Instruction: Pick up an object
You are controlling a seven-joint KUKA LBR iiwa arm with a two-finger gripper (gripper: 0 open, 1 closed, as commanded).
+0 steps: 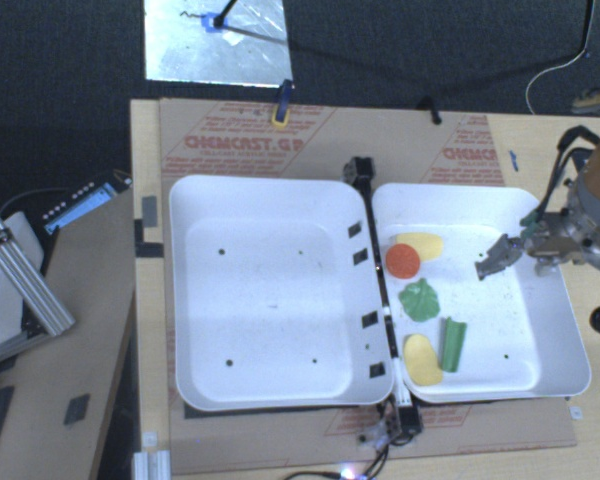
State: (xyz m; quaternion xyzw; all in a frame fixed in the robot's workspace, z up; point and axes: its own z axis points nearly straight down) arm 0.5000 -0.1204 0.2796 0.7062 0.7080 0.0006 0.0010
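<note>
The claw (492, 259) is small and blurred above the right bin (555, 343).

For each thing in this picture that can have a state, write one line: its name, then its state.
end effector: above the right bin, holding nothing
right bin: holds five items
orange ball: resting, touching the yellow piece behind it
green leafy piece: lying flat
green stick: lying down
left bin: no items
</note>
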